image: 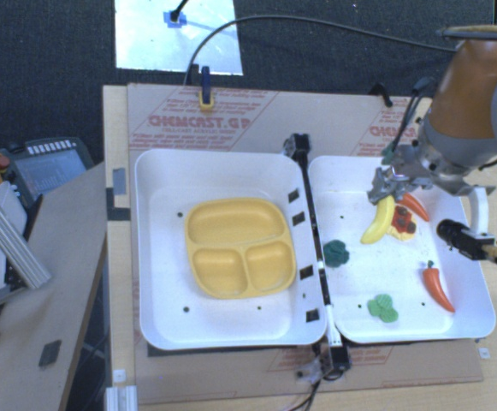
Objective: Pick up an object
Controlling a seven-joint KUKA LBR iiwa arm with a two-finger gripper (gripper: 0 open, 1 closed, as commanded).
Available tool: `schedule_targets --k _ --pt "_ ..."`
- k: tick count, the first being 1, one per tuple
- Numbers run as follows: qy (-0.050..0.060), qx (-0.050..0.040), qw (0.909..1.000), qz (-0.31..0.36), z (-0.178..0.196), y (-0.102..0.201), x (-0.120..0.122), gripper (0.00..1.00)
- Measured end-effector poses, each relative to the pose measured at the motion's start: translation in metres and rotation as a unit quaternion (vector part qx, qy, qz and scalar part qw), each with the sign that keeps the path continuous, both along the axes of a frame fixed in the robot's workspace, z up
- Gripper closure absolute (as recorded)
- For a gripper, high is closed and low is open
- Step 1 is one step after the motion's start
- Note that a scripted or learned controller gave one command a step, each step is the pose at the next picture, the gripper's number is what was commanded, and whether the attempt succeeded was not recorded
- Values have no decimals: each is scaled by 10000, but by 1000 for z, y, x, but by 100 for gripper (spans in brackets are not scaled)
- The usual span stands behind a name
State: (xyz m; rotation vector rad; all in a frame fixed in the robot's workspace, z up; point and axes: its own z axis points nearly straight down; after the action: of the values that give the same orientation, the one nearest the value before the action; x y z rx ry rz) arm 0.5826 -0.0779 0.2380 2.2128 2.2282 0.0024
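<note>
- The counter holds two white bins side by side.
- The left bin has a yellow tray in it. The tray has three parts: one long part at the back and two small ones at the front.
- The right bin holds the toy food.
- A dark green toy lies near the left wall of the right bin.
- A light green toy lies near the front of that bin, well apart from the arm.
- A banana lies on a slant near the back of the right bin. Its top end is right under the gripper.
- The gripper hangs over the top end of the banana. I cannot tell if it is spread or pinching anything, because the arm hides it.
- A flat slice with red dots lies just beside the banana, on its right.
- A red and orange pepper peeks out near the arm, just behind the slice.
- A carrot lies near the right side of the bin, apart from the other toys.
- The arm comes in from the right, orange above and grey below.
</note>
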Motion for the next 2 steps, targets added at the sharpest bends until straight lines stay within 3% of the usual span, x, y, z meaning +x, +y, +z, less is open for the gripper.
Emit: schedule_targets --k 2 --pt "9 3 10000 3 -21 104 -22 100"
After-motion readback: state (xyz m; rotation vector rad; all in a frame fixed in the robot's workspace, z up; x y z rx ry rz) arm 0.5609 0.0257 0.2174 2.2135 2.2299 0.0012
